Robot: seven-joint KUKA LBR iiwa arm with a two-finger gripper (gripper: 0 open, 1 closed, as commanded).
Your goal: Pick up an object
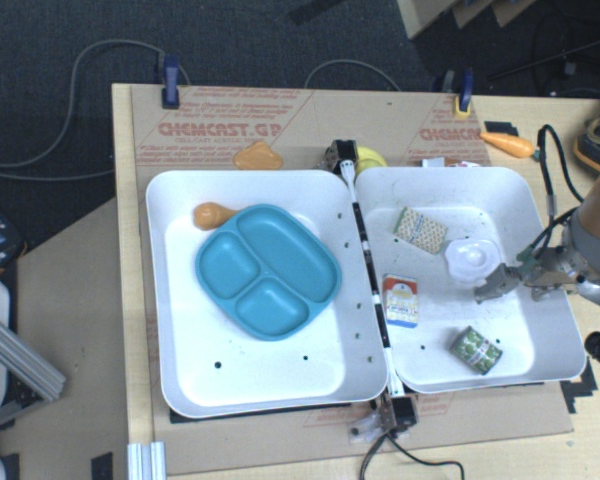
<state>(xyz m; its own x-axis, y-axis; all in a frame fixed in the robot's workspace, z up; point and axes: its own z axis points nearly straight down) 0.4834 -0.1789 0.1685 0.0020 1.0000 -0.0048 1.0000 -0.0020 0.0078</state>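
Table: [280,118] a pale board printed with red lettering, carrying two shallow white bins side by side, with blue clamps at its far edge.
Left bin: [180,348] holds a blue divided plate [268,268] with three compartments, lying slightly turned near the bin's middle.
Orange piece: [214,214] a small rounded orange object rests in the left bin, just beside the plate's far-left corner.
Right bin: [550,353] carries four small things, all apart from one another.
Patterned packet: [421,230] a small checkered packet lies tilted toward the far side of the right bin.
White cup: [472,260] a round white, lid-like cup sits near the bin's middle, just beside the claw's tip.
Red-and-white card: [401,301] a small packet with red print lies close to the wall shared by the two bins.
Green packet: [476,350] a small crumpled green object lies toward the near side of the right bin.
Arm: [592,238] grey, reaching in from the right over the right bin's edge.
Claw: [500,284] low over the right bin, between the white cup and the green packet; I see nothing between its fingers, and from here I cannot tell whether it is released or clenched.
Outside the bins: an orange lump [257,155] and a yellow object [368,158] rest on the table beyond the bins' far walls; an orange carrot-like piece [508,145] lies near the far-right corner.
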